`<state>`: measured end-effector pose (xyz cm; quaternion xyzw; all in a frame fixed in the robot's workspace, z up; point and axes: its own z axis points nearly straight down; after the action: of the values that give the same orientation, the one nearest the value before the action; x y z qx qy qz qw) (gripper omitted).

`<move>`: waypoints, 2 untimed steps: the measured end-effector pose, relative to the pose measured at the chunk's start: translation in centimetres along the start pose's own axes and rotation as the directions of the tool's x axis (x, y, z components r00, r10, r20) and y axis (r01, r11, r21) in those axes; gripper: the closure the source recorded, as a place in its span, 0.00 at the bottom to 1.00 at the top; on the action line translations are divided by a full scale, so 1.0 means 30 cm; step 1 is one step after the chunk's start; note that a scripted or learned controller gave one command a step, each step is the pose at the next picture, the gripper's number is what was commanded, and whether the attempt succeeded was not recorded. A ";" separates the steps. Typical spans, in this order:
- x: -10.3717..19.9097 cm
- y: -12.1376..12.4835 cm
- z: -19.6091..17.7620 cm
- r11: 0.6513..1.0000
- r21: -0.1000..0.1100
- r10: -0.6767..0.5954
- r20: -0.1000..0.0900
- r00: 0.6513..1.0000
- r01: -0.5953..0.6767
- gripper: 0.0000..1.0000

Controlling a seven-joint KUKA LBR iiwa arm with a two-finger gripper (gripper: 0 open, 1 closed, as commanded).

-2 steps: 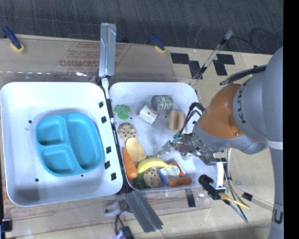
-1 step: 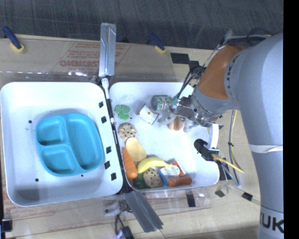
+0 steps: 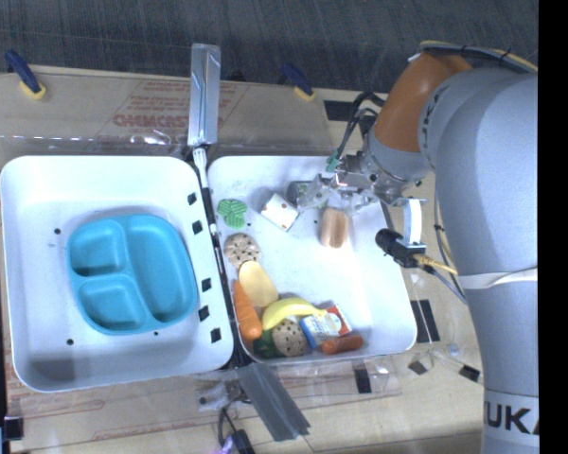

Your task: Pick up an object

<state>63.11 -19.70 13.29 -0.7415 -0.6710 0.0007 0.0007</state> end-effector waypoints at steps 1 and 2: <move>-0.006 0.091 0.124 0.998 -0.002 -0.070 -0.001 0.998 0.070 0.00; 0.002 0.094 0.094 0.997 -0.001 -0.077 -0.002 0.997 0.077 1.00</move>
<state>65.93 -19.92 10.47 -0.7149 -0.6992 -0.0003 0.0009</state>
